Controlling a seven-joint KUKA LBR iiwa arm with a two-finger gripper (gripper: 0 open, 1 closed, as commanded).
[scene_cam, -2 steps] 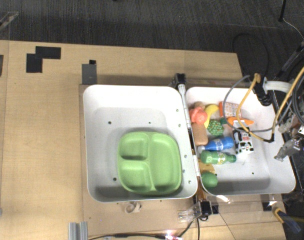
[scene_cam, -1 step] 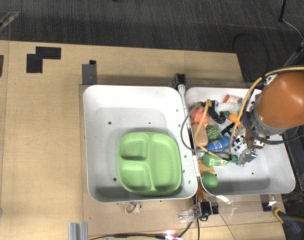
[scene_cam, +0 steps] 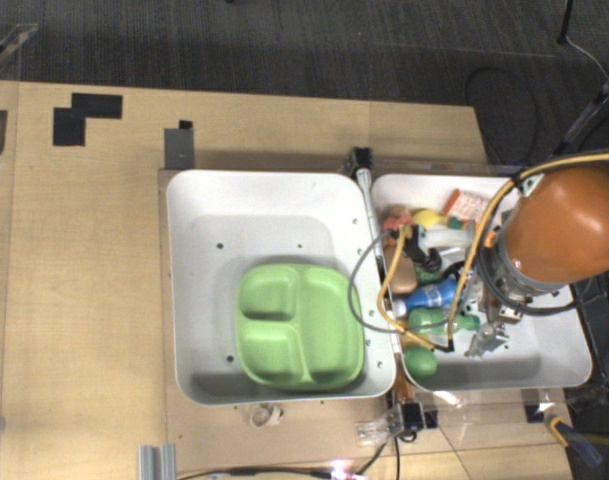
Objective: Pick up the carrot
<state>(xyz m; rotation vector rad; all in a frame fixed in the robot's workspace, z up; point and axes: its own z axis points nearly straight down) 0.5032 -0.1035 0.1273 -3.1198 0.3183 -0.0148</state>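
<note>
Two bins on bench; arm w/ orange band (scene_cam: 559, 223) is down in right bin (scene_cam: 564, 363), claw (scene_cam: 487, 338) low near front wall, spread or pinched: can't tell. Carrot: likely the orange bit (scene_cam: 395, 221) at pile's back-left, not certain. Step, I judge: approach. Next: shift claw over it, descend

The light-brown wooden bench (scene_cam: 84, 298) bears two shallow white plastic bins (scene_cam: 199, 268), black tape patches (scene_cam: 84, 116) beyond them, perhaps.
</note>
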